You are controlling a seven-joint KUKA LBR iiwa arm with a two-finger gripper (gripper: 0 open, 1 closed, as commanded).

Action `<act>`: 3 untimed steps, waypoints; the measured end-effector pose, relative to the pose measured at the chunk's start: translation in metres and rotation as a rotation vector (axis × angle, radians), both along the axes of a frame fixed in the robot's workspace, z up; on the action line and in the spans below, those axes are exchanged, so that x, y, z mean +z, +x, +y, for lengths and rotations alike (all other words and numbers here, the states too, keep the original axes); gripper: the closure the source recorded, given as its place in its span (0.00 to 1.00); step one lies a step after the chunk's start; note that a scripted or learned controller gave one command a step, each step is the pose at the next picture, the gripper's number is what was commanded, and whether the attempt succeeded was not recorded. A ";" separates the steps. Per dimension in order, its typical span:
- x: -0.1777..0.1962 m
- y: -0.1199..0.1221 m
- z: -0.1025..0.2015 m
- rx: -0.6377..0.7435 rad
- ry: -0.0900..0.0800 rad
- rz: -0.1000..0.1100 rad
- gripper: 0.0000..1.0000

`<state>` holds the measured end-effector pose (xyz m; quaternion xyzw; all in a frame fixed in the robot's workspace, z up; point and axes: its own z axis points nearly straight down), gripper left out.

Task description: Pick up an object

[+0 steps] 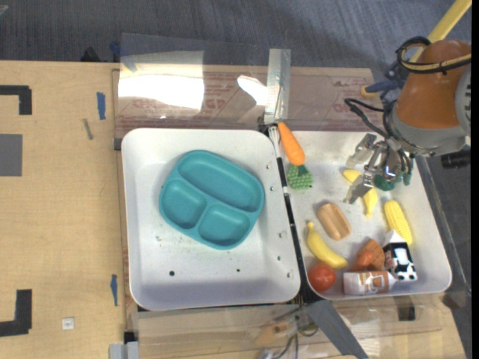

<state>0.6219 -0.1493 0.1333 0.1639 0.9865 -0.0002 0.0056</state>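
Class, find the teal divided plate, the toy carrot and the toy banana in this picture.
teal divided plate [212, 198]: camera view, centre ridge.
toy carrot [291, 147]: camera view, orange body.
toy banana [325, 249]: camera view, mid curve.

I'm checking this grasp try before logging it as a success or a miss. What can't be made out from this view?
- Gripper: fingers too small and cluttered to tell open from shut.
- Yellow pieces under the gripper: metal parts cover them; shape and contact unclear.
- Sauce bottle: label too small to read.
- Arm: cut off by the right edge.
- Black-and-white toy: too small to identify.
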 end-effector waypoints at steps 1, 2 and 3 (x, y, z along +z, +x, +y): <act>-0.045 -0.008 -0.073 -0.133 0.002 0.003 0.00; -0.044 -0.057 -0.006 -0.097 0.003 0.002 0.00; -0.043 -0.067 0.046 -0.317 0.004 -0.002 0.00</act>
